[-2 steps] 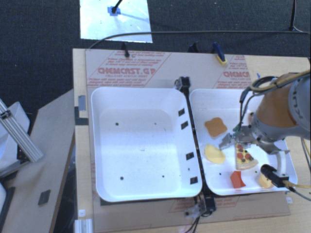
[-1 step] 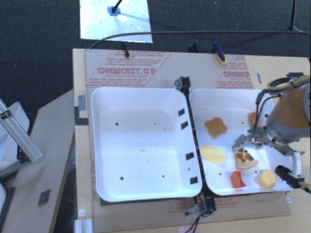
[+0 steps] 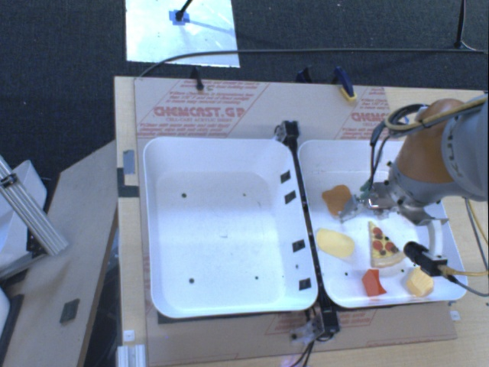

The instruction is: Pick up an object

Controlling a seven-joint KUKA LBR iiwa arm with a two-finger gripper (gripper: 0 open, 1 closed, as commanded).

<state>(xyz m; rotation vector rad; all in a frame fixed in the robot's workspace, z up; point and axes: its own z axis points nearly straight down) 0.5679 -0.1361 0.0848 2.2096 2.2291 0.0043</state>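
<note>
Near edge of bench (image 3: 92,228): plain tan surface, cables trailing below the junction of the two bins.

Right bin (image 3: 325,155), nearest row: red block (image 3: 373,283) close to the near wall; pale yellow cube (image 3: 419,282) to its right, just beside a black fitting on the arm's cable. One step farther in: pizza slice (image 3: 382,245), toy, tip pointing away, red dots on top; pale yellow oval piece (image 3: 335,243) to its left, near the divider. These four lying apart, none touching another as far as can be told.

Farther in the same bin: brown lump (image 3: 336,199), toward the left side. Gripper (image 3: 356,206) down low in the bin, just right of the brown lump, tips at or very near its right edge. Contact not confirmed. Opening of the claw cannot be told from this angle; nothing seen gripped.

Arm (image 3: 435,159): enters from the right, grey body with orange band above the wrist, leaning over the right half of the right bin. Cables looping off the wrist.

Left bin (image 3: 221,228): white, shallow, small dark spots on floor. Black clips along the shared wall between bins.

Far side: brown board with red lettering under both bins; blue clamp (image 3: 345,82) at its far edge. Beyond, dark carpet with a shiny square sheet (image 3: 182,23).

Far left: metal rail (image 3: 30,212), tilted, off the bench.
</note>
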